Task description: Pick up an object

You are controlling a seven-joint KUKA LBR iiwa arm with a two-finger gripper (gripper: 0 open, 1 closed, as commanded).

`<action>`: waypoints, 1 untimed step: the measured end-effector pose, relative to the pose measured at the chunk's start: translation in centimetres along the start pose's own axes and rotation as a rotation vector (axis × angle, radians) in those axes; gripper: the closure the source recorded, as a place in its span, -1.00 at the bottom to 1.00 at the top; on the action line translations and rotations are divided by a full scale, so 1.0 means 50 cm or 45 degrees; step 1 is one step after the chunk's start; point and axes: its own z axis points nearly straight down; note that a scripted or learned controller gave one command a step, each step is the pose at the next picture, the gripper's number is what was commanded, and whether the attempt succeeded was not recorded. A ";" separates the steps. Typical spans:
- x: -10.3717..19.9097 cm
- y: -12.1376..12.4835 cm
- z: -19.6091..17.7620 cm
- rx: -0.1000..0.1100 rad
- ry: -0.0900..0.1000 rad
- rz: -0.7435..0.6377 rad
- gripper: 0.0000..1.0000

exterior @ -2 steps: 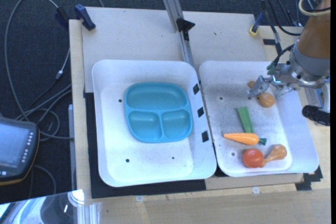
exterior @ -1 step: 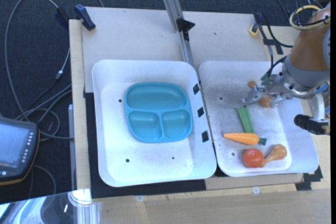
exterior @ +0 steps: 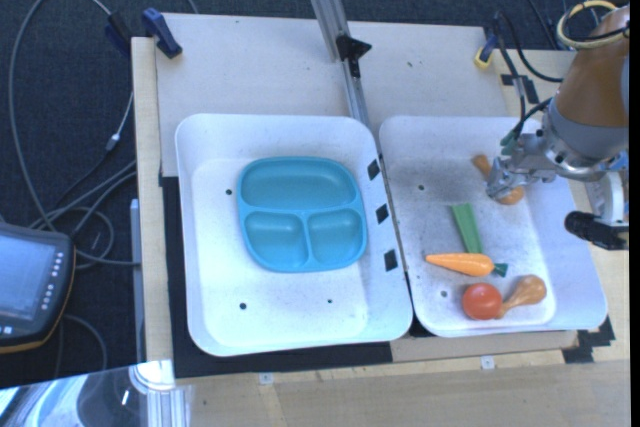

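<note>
Two white bins (exterior: 200, 215) are sitting on a beige bench (exterior: 250, 65), their floors showing fine dark speckles. A light-blue tray (exterior: 300, 213) is lying at centre left. At lower right, an orange carrot (exterior: 460, 263), a green stick (exterior: 465, 227), a red tomato (exterior: 481, 301) and a tan gourd (exterior: 525, 292) are showing. The arm (exterior: 590, 95) at right is showing grey and orange.

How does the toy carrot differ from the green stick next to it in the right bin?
The carrot is orange and tapered, with a dark green end; the green stick is one flat green strip with straight sides. The carrot lies almost level across the view, while the stick runs up and down it. Both lie loose on the right bin floor, away from the gripper.
</note>
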 end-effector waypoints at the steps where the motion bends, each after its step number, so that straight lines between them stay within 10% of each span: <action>1: -0.019 0.012 -0.104 -0.007 -0.005 0.000 1.00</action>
